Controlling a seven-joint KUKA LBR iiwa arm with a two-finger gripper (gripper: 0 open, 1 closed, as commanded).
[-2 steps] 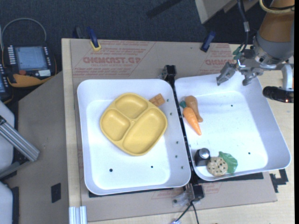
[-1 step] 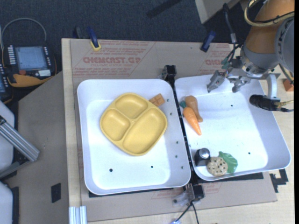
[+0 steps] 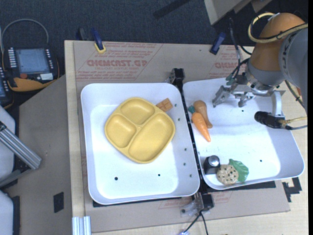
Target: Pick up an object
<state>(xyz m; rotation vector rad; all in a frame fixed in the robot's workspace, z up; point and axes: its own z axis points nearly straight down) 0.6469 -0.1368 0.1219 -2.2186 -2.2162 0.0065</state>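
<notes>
Hovering over the right bin's point(image 3: 274, 151) far end, the jaws point(image 3: 234, 96) hang spread and pinch nothing; the toy carrot point(image 3: 201, 126) lies just beside them, toward the left bin point(image 3: 98, 146), seemingly the handiest pick.

We see a brown board point(image 3: 146, 58) with red print that lies on the bench and carries two white bins. The left bin point(image 3: 90, 146) and the right bin point(image 3: 289, 166) stand side by side, touching along their inner edges. A black clip point(image 3: 177, 75) sits between them at the far edge, and another clip point(image 3: 205, 200) at the near edge. A blue clamp point(image 3: 98, 40) grips the board's far left corner, and a second clamp point(image 3: 217, 43) grips its far edge. Left of the board we see a pendant point(image 3: 30, 65) with a small screen, under a loop of cable point(image 3: 24, 26). A metal bar point(image 3: 17, 143) lies tilted at the left edge of the view.
</notes>
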